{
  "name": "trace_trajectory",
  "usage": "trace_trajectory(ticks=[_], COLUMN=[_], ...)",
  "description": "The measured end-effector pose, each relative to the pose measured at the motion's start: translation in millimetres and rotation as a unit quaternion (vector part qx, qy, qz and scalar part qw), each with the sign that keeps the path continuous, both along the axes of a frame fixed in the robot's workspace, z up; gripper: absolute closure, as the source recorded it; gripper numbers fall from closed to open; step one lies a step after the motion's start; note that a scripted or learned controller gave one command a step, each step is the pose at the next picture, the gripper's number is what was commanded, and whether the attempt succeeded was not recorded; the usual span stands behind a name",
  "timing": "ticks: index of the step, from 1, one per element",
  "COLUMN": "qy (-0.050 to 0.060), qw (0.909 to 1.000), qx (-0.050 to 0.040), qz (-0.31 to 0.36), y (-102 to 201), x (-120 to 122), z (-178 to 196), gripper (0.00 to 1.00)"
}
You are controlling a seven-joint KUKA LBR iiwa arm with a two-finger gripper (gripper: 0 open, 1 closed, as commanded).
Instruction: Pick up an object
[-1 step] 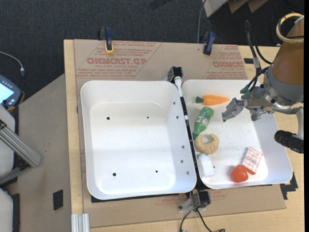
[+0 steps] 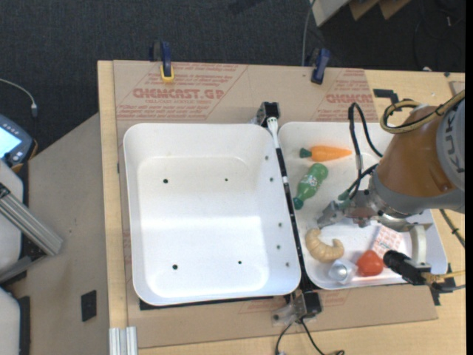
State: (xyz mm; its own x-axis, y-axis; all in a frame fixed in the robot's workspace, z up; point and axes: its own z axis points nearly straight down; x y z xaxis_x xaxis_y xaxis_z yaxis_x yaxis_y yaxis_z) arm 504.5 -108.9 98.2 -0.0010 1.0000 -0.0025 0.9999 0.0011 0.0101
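Observation:
The right bin [image 2: 295,135] holds several small things. An orange carrot [image 2: 329,153] lies near its far wall, with a green bottle [image 2: 310,184] just below it. Toward the near edge are a beige curved piece [image 2: 323,245], a small silver object [image 2: 338,272] and a red object [image 2: 369,263]. A pink and white packet [image 2: 388,237] lies partly under the arm. My gripper [image 2: 338,213] hangs low over the middle of this bin, between the green bottle and the beige piece. I see nothing held in it.
The left bin [image 2: 148,198] sits beside the right one, and a black strip [image 2: 284,187] runs along the divide. The arm's orange band [image 2: 414,161] covers the right bin's far right side. Clamps hold the cardboard base at the back.

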Motion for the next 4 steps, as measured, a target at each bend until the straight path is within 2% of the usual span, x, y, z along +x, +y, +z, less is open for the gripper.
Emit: trace_trajectory(ticks=[1, 2, 3, 4], qy=[0.003, 0.000, 0.003, 0.004], qw=[1.0000, 1.0000, 1.0000, 1.0000], qx=[0.0006, 0.0029, 0.0011, 0.0008], qz=[-0.002, 0.006, -0.001, 0.001], y=[0.1, 110.9, 103.8, 135.6], x=[-2.4, -4.7, -5.5, 27.3], z=[6.5, 108.1, 112.6, 84.8], gripper=[1.00, 1.00, 1.00, 1.00])
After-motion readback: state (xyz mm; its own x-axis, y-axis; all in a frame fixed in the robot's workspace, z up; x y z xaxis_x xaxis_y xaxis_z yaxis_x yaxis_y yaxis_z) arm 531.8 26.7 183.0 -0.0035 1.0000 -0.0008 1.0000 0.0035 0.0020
